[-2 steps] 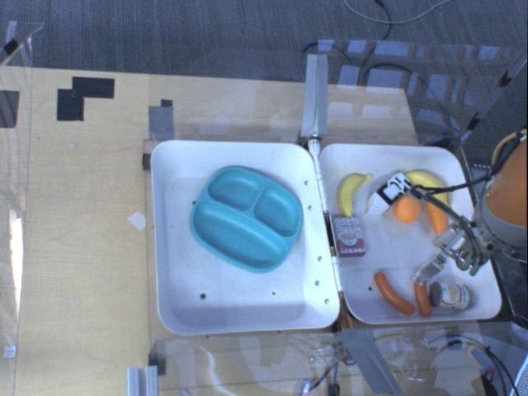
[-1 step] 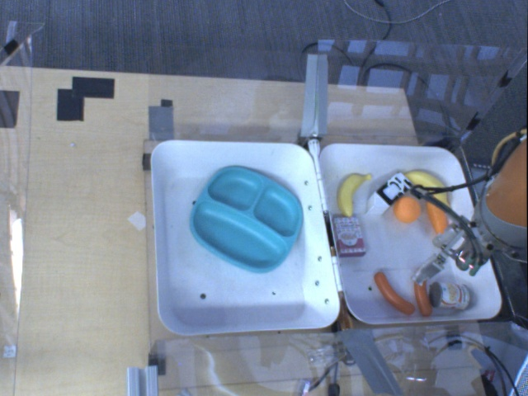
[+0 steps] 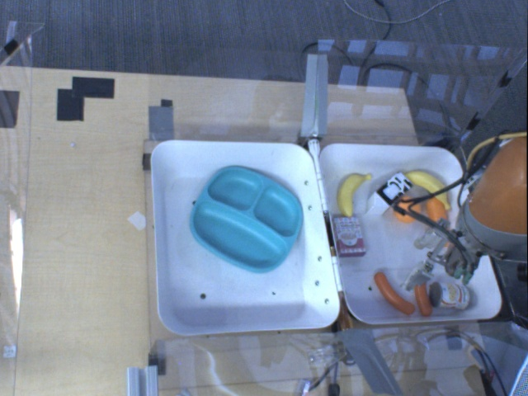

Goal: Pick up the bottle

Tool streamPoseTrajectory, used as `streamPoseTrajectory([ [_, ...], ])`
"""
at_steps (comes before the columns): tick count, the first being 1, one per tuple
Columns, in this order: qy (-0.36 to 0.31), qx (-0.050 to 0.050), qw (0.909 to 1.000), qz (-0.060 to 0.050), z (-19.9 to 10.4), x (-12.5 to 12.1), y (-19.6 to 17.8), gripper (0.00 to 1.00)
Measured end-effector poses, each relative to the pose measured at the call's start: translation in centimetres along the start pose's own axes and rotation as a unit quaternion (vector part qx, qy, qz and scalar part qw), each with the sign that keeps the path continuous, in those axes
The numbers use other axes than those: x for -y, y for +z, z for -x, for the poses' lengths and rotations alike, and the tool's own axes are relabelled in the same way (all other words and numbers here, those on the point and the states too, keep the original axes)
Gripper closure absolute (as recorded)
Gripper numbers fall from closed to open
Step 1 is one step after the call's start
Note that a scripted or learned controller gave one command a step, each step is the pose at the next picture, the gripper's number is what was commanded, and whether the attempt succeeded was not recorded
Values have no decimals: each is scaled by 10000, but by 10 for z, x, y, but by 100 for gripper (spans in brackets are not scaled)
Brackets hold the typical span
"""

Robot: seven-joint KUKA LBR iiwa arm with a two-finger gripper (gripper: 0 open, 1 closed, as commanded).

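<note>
Rounded teal sectioned plate

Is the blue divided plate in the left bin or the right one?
Left bin: the blue plate lies flat inside its white walls.

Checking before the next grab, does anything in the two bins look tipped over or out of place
The bottle lies on its side in the near right corner of the right bin, beside a carrot and a sausage. Nothing looks spilled or damaged; the blue plate sits flat in the left bin.
</note>
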State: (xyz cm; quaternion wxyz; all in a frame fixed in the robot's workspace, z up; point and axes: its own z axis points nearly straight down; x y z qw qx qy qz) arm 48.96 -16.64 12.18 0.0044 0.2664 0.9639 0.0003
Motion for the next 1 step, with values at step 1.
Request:
streamPoseTrajectory([
  [1, 954, -8, 9954, -3, 8, 15, -9, 0],
])
